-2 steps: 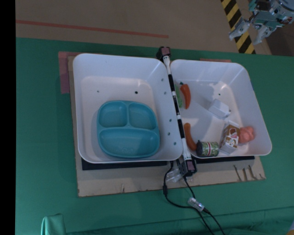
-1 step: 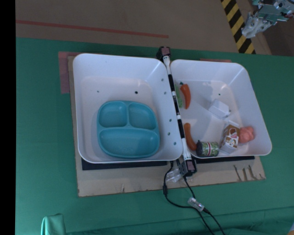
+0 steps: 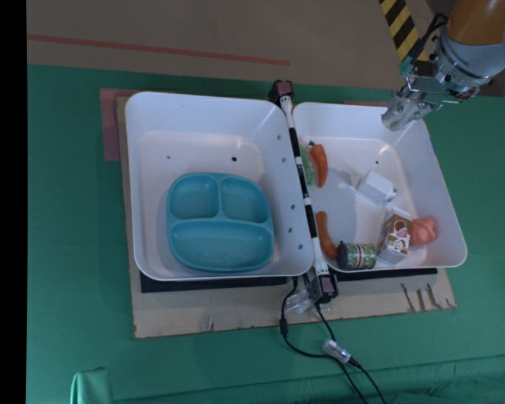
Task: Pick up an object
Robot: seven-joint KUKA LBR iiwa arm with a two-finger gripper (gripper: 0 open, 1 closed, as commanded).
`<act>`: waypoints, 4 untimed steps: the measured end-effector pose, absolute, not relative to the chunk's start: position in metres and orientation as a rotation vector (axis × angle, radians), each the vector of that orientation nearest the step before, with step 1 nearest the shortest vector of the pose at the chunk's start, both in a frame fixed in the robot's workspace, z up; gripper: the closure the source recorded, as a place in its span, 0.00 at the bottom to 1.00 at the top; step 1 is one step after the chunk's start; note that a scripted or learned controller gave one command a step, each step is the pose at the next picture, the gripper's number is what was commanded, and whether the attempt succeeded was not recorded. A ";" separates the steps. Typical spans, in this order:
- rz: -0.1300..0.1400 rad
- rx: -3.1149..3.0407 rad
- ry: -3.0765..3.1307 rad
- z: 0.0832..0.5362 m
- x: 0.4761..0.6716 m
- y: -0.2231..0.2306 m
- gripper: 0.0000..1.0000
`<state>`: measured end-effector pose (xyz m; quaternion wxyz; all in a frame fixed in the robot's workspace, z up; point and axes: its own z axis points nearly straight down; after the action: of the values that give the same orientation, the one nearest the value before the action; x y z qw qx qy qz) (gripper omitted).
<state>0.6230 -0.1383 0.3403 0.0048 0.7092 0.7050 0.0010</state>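
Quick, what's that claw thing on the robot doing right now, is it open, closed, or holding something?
End effector: above the far rim of the right bin, with nothing seen in its grip; open or closed cannot be told from here.

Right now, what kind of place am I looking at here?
Likely a robot lab test bench: a gripper hangs over two white bins, one holding toy food like a carrot, with hazard tape beyond.

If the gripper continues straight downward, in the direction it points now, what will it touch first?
Probably the far right rim of the right bin, or the bare floor just inside it. The gripper hangs above that corner; the white box lies nearer the middle. Depth is uncertain.
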 end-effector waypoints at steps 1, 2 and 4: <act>0.004 2.221 2.208 0.341 0.623 -0.138 0.00; 0.001 2.222 2.204 0.288 0.609 -0.189 0.00; 0.009 2.218 2.203 0.269 0.702 -0.177 0.00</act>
<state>0.7015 -0.1769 0.2693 0.0076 0.7095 0.7046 0.0028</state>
